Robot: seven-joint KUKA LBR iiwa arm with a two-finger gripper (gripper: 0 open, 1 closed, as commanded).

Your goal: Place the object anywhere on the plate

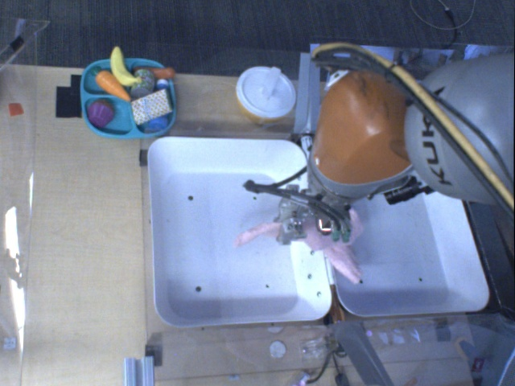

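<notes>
- Nearest the camera, the wooden bench (72, 256) runs along the front and left of the two white bins.
- The left bin (201, 296) and the right bin (434, 288) sit side by side, their inner walls touching.
- The pink object (344, 262), soft and limp-looking, lies draped across that shared wall. One end trails into the left bin and the other reaches over to the right bin's side.
- My gripper (310, 225) is directly over the middle of the pink object, at the dividing wall. Its dark hardware hides the contact point, so I cannot tell whether my hand is spread or closed, or whether it has any hold on the object.
- Above the gripper, my orange band (362, 135) and grey arm (459, 143) come in from the right, covering the far part of the right bin.
- Beyond the left bin's far edge stands a white lidded cup (266, 92) on the bench.
- Farthest, at the left, is the blue divided plate (85, 111), well apart from the pink object. It holds a toy banana (122, 67), a carrot (111, 84), a purple piece (100, 112) and other small items.
- A black square (67, 100) lies just beside the plate's left edge.
</notes>
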